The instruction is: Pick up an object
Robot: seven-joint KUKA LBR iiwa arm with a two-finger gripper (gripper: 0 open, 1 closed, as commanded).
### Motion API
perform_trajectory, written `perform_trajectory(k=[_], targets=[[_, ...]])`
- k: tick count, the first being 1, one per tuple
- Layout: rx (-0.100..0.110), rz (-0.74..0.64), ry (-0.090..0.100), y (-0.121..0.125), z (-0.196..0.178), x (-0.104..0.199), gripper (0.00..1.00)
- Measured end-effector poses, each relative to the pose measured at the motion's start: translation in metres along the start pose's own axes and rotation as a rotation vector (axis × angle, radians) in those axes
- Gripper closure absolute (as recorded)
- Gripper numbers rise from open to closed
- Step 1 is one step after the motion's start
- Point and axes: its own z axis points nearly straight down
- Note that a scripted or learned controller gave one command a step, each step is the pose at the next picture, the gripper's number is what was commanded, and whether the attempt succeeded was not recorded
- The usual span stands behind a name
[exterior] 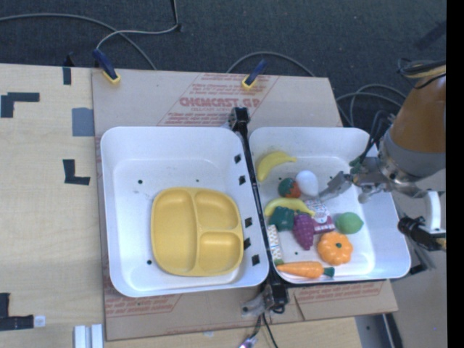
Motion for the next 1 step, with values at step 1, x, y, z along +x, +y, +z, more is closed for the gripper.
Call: perform_trajectory(k=[1], targets=[[-0.015,0.003,-0.009,0.0045,0.1113,0.029,0.0]])
